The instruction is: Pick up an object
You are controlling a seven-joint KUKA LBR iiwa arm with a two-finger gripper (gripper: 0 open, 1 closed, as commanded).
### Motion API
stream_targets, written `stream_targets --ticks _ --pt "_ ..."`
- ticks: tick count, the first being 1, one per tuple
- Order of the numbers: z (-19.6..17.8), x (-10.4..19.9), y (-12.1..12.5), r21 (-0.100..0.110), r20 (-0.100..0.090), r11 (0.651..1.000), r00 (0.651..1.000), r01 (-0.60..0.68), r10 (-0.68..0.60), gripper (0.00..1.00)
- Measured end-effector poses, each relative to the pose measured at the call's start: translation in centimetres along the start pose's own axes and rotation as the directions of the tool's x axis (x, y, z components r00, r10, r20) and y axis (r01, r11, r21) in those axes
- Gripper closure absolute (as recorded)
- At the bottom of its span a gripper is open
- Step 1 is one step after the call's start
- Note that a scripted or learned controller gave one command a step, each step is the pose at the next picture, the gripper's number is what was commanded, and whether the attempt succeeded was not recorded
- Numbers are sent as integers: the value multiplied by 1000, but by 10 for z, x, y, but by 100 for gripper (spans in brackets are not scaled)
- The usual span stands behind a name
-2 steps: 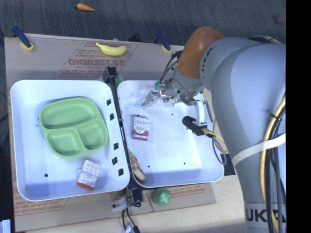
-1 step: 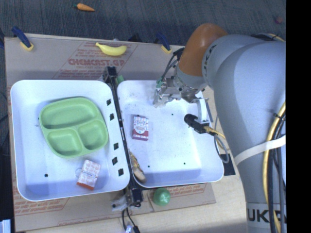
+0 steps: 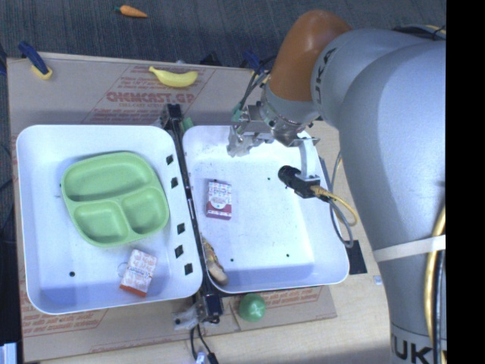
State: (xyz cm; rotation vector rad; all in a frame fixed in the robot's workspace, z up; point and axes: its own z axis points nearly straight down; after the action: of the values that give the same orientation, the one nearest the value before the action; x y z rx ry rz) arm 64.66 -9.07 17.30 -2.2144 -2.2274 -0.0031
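Carton (image 3: 219, 199) looks light and stiff; take its narrow sides, though you cannot tell the pincer's (image 3: 241, 141) state.

Open floor around red carton (image 3: 219, 200) (right bin (image 3: 303, 268)).

Glowing bright and slightly bluish across both white bins (image 3: 250, 275), nearly washing out along the right bin's floor. Casting only soft, short shadows beneath the green tray (image 3: 115, 197) and the small cartons, suggesting diffuse light from overhead. Fading into dimness over the dark carpet (image 3: 189, 14) at the top. Showing mild softness and compression grain throughout, blurring the print on the cardboard (image 3: 144, 97). Gleaming faintly along the grey arm (image 3: 386, 150).
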Motion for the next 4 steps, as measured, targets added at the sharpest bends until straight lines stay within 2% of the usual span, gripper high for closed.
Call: stream_targets --ticks 1,2,3,4 --pt "1 -1 -1 3 0 1000 1000 -1 1 0" --pt "58 -86 8 5 2 1000 1000 -5 5 0" --pt "-63 -71 -32 1 2 1000 1000 -2 2 0" --pt "2 -121 -119 5 3 1000 1000 -1 1 0"
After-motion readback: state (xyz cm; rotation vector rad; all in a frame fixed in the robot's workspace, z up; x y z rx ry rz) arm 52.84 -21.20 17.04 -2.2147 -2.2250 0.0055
